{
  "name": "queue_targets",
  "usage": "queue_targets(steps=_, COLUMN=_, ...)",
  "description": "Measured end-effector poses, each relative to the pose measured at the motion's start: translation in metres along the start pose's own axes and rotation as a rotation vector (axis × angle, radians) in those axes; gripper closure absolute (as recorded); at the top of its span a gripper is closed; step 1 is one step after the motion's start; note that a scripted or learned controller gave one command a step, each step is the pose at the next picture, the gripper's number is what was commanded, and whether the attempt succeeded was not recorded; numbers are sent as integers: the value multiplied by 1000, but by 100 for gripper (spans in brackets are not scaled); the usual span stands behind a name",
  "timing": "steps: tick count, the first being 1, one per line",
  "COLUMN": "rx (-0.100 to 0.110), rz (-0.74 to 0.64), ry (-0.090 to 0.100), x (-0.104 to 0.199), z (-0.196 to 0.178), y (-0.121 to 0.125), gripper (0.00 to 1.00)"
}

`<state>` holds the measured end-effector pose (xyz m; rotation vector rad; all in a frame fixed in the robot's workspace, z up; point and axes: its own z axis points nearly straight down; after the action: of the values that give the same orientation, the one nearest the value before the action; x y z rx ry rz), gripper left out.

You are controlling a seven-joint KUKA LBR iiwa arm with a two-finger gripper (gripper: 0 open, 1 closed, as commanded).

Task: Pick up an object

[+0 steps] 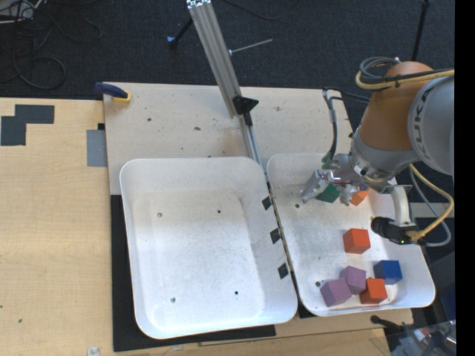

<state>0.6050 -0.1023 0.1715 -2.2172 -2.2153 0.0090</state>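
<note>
1. Two white bins sit side by side on the bench; the left bin [193,251] has only dark specks on its floor, and the right bin [312,236] carries the blocks.
2. Reaching in from 3 o'clock, the arm [401,124] hangs over the upper part of the right bin, with the gripper [320,188] at its 9 o'clock end.
3. Whether the gripper is open or closed cannot be told.
4. A green block [327,193] lies right at the gripper's tip, and an orange block [359,196] shows just beside it at 3 o'clock, partly under the wrist; whether either is held cannot be told.
5. Toward 5 o'clock from the gripper, apart from it, lies a red block [357,240].
6. Farther at 5 o'clock, near the bin's lower edge, a blue block [387,271], two purple blocks [355,278] [335,291] and another orange-red block [374,291] cluster together.
</note>
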Motion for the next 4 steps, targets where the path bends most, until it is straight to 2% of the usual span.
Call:
queue_targets(steps=1, rx=0, rz=1, ry=0, x=0, z=59, y=8, gripper=0)
queue_targets(steps=2, rx=-5, rz=10, ry=0, x=-3, z=46, y=9, gripper=100)
queue_targets(steps=4, rx=-12, rz=4, ry=-2, x=-14, z=-42, y=15, gripper=100)
